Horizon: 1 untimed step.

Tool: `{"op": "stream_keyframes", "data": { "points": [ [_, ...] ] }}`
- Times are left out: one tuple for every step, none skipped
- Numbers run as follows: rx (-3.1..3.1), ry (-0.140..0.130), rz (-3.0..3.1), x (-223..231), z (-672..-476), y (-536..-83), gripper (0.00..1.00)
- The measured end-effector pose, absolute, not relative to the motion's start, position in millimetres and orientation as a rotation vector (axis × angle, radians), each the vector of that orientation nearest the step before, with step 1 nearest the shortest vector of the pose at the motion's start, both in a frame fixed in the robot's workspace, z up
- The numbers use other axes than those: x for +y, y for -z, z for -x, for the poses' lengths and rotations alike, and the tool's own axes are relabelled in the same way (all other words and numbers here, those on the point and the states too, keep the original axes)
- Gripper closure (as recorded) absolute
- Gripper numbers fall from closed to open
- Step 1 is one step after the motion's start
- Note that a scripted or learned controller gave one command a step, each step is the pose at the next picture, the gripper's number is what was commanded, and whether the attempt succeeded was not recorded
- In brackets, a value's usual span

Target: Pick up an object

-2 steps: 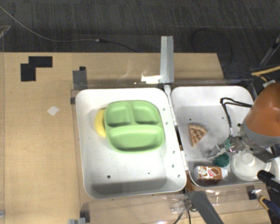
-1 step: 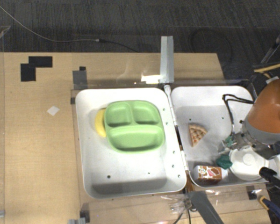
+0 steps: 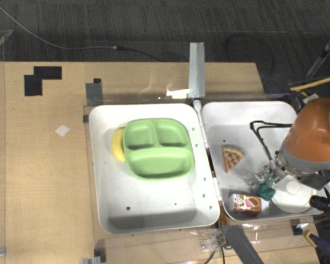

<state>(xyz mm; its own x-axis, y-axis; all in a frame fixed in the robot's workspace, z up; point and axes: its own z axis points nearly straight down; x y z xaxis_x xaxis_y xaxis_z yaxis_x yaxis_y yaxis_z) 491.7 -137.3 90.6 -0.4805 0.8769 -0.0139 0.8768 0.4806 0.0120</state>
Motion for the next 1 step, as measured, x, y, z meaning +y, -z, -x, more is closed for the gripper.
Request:
{"op": "stream_keyframes", "data": {
  "points": [
    [2.446, -0.005, -1.965, -73.7, -544.3, -185.6, 1.00]
  ]
}}
